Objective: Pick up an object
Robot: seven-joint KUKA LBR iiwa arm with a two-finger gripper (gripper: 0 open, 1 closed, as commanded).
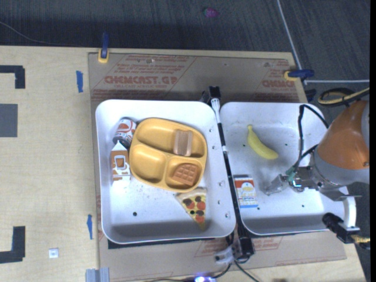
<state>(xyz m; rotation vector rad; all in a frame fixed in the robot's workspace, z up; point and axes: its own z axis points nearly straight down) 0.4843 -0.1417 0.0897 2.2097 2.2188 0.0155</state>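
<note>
Arm (351,143) cut off at right edge. Gripper (276,185) small and blurred over right bin (282,225), finger state unreadable. Can (123,133) and carton (120,163) partly tucked behind yellow tray (154,157). Pizza slice (195,205) overlapped at top by tray rim. Print on small box (245,192) too fine to read.

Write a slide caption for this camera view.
Gripper low in right bin, between banana and small carton.

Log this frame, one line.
end effector: low in right bin | banana: loose | carton: loose | grasp: none visible
</note>
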